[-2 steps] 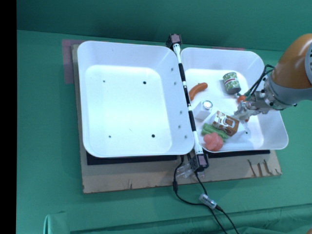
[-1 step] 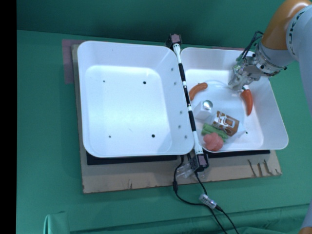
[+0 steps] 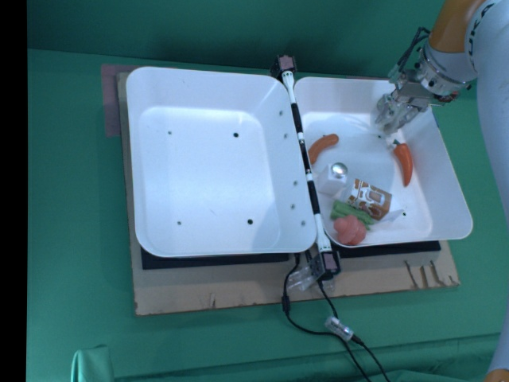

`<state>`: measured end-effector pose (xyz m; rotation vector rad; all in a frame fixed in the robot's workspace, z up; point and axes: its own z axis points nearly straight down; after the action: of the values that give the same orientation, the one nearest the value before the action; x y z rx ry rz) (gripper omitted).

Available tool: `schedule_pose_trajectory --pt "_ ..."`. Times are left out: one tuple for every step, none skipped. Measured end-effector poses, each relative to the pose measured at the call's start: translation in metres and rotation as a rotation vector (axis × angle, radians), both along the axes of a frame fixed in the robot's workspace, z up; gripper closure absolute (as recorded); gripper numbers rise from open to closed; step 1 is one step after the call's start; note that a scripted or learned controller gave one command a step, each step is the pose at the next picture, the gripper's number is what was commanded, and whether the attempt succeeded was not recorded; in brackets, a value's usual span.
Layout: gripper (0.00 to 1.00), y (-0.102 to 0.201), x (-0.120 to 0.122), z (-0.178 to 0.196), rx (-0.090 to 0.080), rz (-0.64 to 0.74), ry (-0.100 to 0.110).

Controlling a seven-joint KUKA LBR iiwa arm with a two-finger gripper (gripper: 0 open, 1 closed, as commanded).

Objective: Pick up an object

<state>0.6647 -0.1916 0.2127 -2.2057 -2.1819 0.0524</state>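
We see the gripper [image 3: 391, 122] poised at about one o'clock in the right bin [image 3: 445, 173], low over the bin floor near its far wall; whether it is apart or together we cannot tell from this slant, and nothing shows in it. The nearest candidate is the red chili pepper [image 3: 404, 162], lying just toward six o'clock of the gripper, apart from it. At nine o'clock from the gripper lies an orange sausage [image 3: 323, 145], and toward seven o'clock a cluster: a white cup with a silver ball [image 3: 336, 173], a small brown carton [image 3: 369, 198], a green pod [image 3: 350, 212] and a pink lump [image 3: 349, 229]. The left bin [image 3: 151, 134] holds nothing. We judge this the approach step; nothing is picked yet. The next move calls for shifting toward six o'clock over the pepper, lining up across its narrow width, then descending
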Motion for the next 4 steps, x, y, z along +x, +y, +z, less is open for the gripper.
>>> schedule_pose_trajectory --pt "1.00 0.003 -0.054 0.157 -0.009 0.005 -0.058" --pt "1.00 0.004 -0.059 0.257 -0.009 0.006 -0.058" --pt "1.00 0.004 -0.032 0.353 -0.010 0.005 -0.058" --pt "1.00 0.004 -0.030 0.108 -0.008 0.006 -0.054"
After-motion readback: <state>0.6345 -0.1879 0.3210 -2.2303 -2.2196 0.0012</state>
